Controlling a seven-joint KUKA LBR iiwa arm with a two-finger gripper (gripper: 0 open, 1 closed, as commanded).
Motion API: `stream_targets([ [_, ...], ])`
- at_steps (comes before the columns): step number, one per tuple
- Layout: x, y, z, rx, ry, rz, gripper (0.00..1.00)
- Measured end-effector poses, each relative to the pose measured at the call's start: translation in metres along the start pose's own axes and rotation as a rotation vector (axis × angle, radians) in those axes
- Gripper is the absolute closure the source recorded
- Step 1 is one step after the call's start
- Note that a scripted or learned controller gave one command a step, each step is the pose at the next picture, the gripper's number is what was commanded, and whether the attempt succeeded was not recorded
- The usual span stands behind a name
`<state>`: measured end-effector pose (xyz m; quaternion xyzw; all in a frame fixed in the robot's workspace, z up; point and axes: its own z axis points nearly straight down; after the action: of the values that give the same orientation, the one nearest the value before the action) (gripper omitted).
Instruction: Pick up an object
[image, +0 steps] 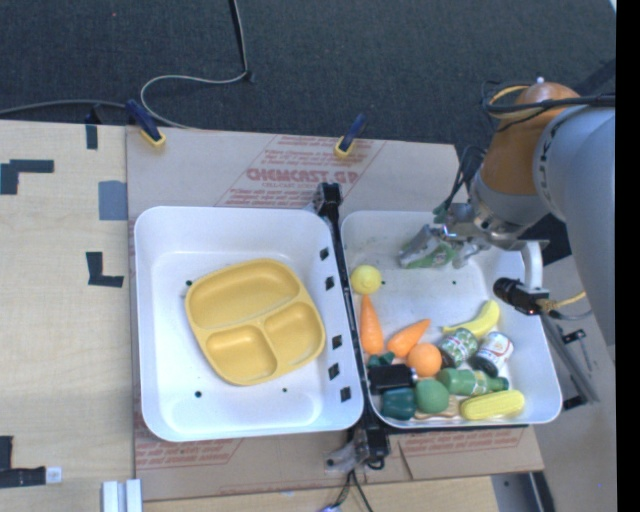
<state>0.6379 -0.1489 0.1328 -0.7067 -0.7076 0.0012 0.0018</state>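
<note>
My gripper (418, 249) hangs over the back part of the right bin (520, 285), pointing left, with the grey arm and its orange band behind it at the right. A small green shape shows just under the gripper; I cannot tell what it is or whether it is held. A yellow ball (366, 279) lies a little in front and to the left of the gripper. Further forward lie two carrots (370, 325), an orange (425, 359), a banana (480, 319), two small cans (459, 347), a corn cob (490, 404) and green vegetables (432, 396).
The left bin (160, 300) holds a yellow divided plate (255, 320). The raised divider (338, 290) between the bins runs beside the ball. Cardboard lies under both bins, with clamps (349, 138) and a cable (190, 85) behind.
</note>
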Motion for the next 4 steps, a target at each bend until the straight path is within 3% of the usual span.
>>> stream_targets([
  [1, -0.028, -0.057, 0.047, -0.005, -0.002, 0.001, 0.0],
  [2, -0.053, -0.106, 0.044, -0.017, 0.016, -0.013, 0.0],
  [3, -0.059, -0.107, 0.035, -0.02, 0.002, -0.008, 1.0],
  [4, -0.058, -0.106, 0.025, -0.019, 0.003, -0.009, 1.0],
])
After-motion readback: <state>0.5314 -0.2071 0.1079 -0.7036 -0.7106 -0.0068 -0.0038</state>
